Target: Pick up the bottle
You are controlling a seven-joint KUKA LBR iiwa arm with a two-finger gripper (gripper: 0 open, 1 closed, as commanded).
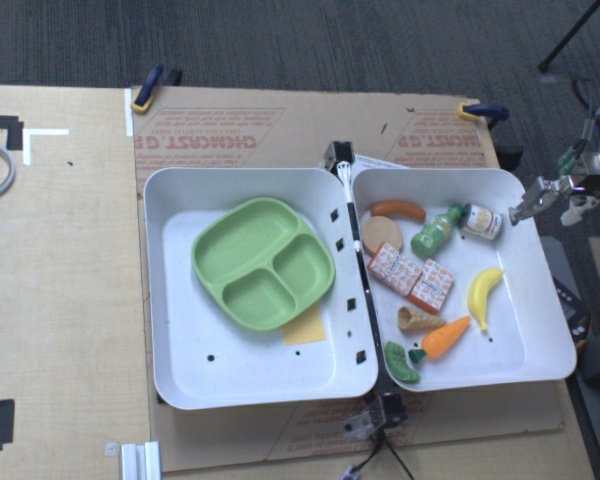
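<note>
The green bottle (435,231) lies on its side in the right bin (540,358), near the back, its cap pointing toward a small labelled jar (481,222) just to its right. My gripper (536,204) hangs over the right bin's far right rim, to the right of the jar and well apart from the bottle. Nothing shows in its grasp.
Around the bottle in the right bin lie a sausage (397,209), a round bun (381,234), two red cartons (411,275), a banana (483,295), a cone (418,318), a carrot (445,337) and a green vegetable (401,362). The left bin (180,368) holds a green divided plate (263,262) and a cheese slice (306,327).
</note>
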